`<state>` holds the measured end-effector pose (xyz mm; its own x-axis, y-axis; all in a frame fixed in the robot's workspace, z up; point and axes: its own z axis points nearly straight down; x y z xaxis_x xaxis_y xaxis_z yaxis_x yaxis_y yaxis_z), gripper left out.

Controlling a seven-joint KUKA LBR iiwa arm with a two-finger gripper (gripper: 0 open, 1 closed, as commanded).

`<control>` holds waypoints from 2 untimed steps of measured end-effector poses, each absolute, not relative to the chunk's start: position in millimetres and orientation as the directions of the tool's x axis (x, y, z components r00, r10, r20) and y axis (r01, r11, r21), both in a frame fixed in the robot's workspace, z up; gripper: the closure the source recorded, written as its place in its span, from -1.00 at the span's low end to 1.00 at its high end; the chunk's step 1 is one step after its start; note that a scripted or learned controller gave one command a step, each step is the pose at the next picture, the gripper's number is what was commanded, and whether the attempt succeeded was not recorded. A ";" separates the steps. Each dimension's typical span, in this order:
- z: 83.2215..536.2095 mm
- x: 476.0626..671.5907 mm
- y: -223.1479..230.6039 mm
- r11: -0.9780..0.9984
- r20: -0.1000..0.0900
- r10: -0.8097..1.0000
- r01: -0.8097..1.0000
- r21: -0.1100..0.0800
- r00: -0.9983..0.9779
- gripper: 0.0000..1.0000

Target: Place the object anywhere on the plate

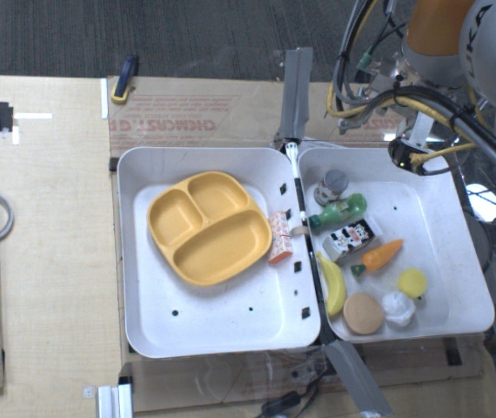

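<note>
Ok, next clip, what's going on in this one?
The arm is up at the top right, above the right bin, with nothing visibly picked up. The yellow divided plate lies in the left bin with its compartments bare; a small orange-and-white packet lies just beside its right edge, off the plate. A green bottle, carrot, banana, lemon and other small items lie in the right bin. Nothing is on the plate yet.
</note>
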<state>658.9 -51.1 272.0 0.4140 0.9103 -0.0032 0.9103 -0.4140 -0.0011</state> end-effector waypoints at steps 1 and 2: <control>228.0 658.4 18.7 -0.675 -0.005 0.738 0.738 -0.002 0.675 -1.00; 190.2 619.7 74.0 -0.621 -0.005 0.784 0.784 -0.002 0.621 -1.00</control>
<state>619.7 74.0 190.2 0.6209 0.7839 -0.0047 0.7839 -0.6209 -0.0022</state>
